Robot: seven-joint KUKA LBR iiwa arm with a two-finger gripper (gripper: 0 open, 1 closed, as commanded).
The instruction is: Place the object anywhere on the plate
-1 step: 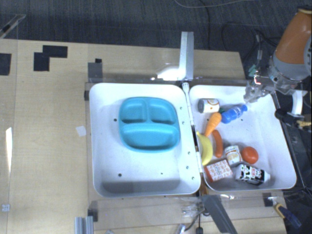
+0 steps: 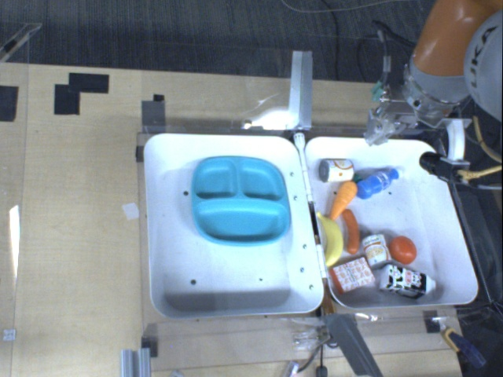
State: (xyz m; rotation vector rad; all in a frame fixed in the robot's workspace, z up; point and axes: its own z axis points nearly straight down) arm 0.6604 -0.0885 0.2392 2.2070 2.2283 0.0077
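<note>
Blue divided plate (image 2: 240, 198) fills left bin (image 2: 165, 289).

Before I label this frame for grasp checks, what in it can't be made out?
- Gripper, camera view: small and blurred above the right bin's back rim; open or shut is unclear.
- Arm: cut off by the top and right edges.
- Labels on the small can and the black-and-white carton: too small to read.
- Banana: partly hidden by the bin divider.

Two white bins (image 2: 157, 289) side by side on tan bench (image 2: 71, 234); black cable (image 2: 330, 6) on dark floor behind.
</note>
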